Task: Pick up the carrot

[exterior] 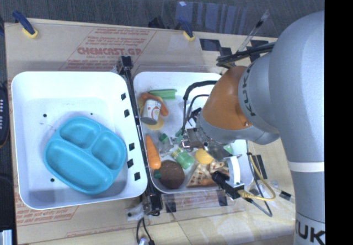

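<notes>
We saw the carrot (153, 153) lying in the right bin (165, 77), close against that bin's left wall, with its long axis running roughly from the far side of the view toward the near side, tilted only slightly. The end effector (190, 140) hung over the middle of the same bin, beneath the arm's orange band (223, 100), so the carrot lay to its left in the view, near but apart from it, with a few small items between. We could not tell whether the end effector was released or clenched, since the wrist and clutter hid that part, and we saw nothing gripped in it. We judged that the coming move turned on a short shift toward the left wall, with the grip set across the carrot's narrow width rather than along its length; the wall's closeness could crowd one side.

The right bin also held a green piece (162, 94) near the far edge, a small can-like item (153, 110) just beyond the carrot's far end, a brown round object (171, 174) touching or just beside its near end, a yellow item (204, 156), and other small pieces we could not name. The left bin (33, 81) held a blue compartment tray (85, 153). Both bins sat on the worktop (105, 45).
</notes>
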Controlling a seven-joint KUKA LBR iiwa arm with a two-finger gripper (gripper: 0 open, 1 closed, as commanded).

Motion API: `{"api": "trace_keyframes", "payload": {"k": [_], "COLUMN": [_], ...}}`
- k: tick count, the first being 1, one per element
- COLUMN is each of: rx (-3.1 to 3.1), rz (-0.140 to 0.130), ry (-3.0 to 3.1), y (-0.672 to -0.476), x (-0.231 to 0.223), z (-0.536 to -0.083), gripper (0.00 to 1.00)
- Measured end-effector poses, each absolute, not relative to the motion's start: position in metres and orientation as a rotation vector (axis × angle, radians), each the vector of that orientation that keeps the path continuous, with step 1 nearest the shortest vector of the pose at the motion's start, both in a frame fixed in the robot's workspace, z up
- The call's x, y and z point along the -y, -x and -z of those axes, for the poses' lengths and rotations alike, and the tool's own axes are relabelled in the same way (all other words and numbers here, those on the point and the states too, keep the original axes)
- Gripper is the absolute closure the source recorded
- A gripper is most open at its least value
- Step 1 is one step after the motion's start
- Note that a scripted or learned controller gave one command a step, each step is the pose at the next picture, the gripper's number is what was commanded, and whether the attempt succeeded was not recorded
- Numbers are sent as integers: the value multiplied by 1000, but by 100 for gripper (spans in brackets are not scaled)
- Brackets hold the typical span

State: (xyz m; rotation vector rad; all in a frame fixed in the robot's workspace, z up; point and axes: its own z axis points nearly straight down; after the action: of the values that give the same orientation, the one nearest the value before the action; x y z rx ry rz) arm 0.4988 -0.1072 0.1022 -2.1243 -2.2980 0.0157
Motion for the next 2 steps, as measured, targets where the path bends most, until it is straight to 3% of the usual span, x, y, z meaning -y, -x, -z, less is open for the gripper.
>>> {"api": "trace_keyframes", "payload": {"k": [1, 2], "rx": [2520, 2524], "rz": [-5, -8], "ry": [1870, 1859], "y": [-552, -552], "x": [97, 97], "z": [-91, -101], "gripper": [0, 100]}}
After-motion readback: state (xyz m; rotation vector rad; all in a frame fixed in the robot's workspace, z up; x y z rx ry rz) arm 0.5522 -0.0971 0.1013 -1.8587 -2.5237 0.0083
